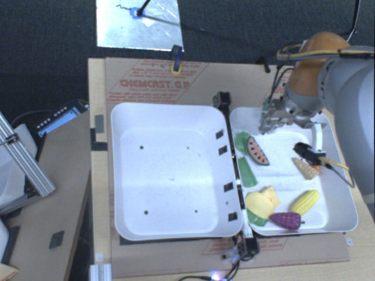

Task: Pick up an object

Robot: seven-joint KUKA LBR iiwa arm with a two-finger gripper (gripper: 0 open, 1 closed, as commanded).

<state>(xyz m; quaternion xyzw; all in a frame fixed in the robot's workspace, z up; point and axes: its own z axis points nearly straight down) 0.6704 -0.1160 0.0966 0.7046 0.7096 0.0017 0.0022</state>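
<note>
Watermelon slice (258,151) | right bin (340,215) | just below-left of hand (270,123)

your arm (351,92) is a thick, smooth grey cylinder with a rounded orange band (313,69) above the wrist. thin black cables loop around that band, and the gripper (275,120) is small, metallic grey.

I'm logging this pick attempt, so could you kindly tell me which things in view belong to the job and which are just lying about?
Job: gripper; right bin; watermelon slice; corn cob; purple grapes; yellow toy.

Lying about: left bin; cardboard sheet; foil sheet; yellow clamp.
</note>
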